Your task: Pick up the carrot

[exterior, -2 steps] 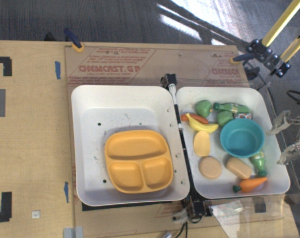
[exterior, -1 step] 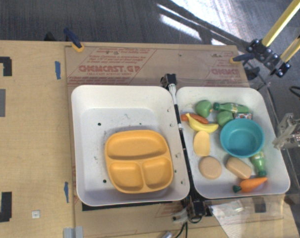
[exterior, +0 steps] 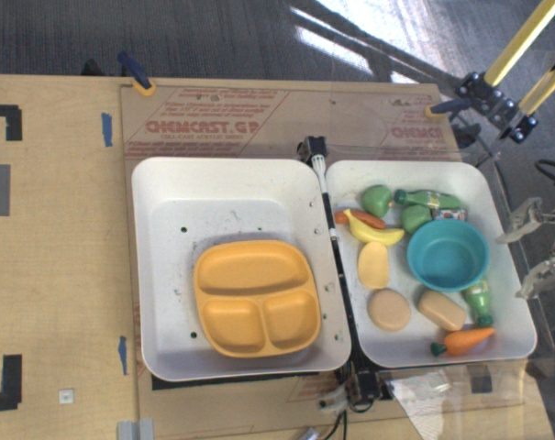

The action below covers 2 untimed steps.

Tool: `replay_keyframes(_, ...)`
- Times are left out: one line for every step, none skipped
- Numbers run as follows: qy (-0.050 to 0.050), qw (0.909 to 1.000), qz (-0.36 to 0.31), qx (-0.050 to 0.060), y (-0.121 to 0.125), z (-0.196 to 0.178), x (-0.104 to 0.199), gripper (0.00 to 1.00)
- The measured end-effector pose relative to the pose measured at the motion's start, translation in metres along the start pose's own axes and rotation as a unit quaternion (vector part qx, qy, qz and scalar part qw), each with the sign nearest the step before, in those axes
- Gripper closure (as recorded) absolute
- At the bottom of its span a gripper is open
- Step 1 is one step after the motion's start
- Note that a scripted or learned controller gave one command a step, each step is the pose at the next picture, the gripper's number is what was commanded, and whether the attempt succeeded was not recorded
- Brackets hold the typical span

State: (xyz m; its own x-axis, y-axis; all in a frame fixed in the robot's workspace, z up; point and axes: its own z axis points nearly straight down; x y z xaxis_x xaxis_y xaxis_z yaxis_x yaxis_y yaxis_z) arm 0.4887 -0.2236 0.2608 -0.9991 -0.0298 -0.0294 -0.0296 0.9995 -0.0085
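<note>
Dark clamp with wires (exterior: 355,390) at the front edge of the desk (exterior: 57,246), right at the seam between the two bins. Just behind it, carrot (exterior: 467,340) in the right bin (exterior: 518,328), front right corner, lying flat near the front wall, green top pointing left, orange tip pointing right. Free, nothing touching it from above. Tan oval piece (exterior: 441,310) just behind the carrot, second tan round piece (exterior: 389,310) to its left. Small green vegetable (exterior: 480,302) between the carrot and the teal bowl (exterior: 447,255). Bowl upright, mid-right of the bin. Pale yellow oval (exterior: 373,265) left of the bowl. Banana (exterior: 376,231) behind that, lying over a red-orange piece (exterior: 366,218). Green pepper (exterior: 376,199) and green bottle (exterior: 430,199) along the back wall, another green piece (exterior: 415,216) just in front of the bottle. Left bin (exterior: 153,246) holding a yellow divided plate (exterior: 256,296), three compartments, set toward the front. Cardboard sheet (exterior: 213,126) under both bins. Blue tape (exterior: 106,128) on the desk at left. Yellow rods (exterior: 527,33) at top right.
</note>
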Motion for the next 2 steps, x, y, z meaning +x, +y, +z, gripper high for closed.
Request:
replay_keyframes(-0.005, 1.0000, 0.001, 0.002, -0.0009, -0.0123, -0.0029, 1.00)
replay_keyframes(-0.004, 1.0000, 0.001, 0.002, -0.0008, -0.0115, -0.0027, 0.00)
